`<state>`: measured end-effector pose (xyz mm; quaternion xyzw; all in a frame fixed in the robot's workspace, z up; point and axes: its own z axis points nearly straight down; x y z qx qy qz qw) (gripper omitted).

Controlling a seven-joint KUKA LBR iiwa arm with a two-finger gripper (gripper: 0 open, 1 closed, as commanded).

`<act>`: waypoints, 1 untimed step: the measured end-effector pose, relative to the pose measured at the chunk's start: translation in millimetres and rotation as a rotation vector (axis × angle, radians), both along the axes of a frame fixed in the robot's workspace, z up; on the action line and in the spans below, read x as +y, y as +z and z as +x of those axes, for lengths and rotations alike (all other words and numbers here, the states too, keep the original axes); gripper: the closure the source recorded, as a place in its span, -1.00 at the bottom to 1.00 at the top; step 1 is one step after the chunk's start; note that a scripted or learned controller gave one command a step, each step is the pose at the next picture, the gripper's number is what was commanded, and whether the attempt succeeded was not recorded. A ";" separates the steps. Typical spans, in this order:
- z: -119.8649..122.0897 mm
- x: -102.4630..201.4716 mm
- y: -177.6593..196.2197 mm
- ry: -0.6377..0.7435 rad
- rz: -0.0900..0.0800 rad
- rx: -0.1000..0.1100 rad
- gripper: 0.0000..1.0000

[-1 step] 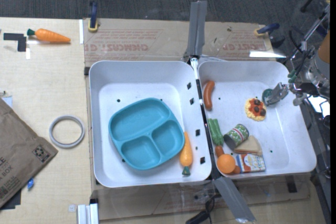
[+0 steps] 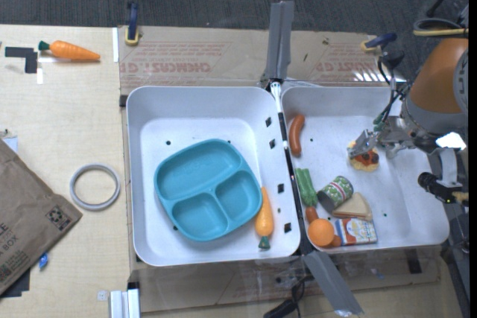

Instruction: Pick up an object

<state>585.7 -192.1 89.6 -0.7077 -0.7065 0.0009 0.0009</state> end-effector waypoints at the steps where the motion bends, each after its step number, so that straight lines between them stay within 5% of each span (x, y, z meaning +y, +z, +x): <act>1: -0.3 -0.6 6.1 0.000 0.001 0.004 1.00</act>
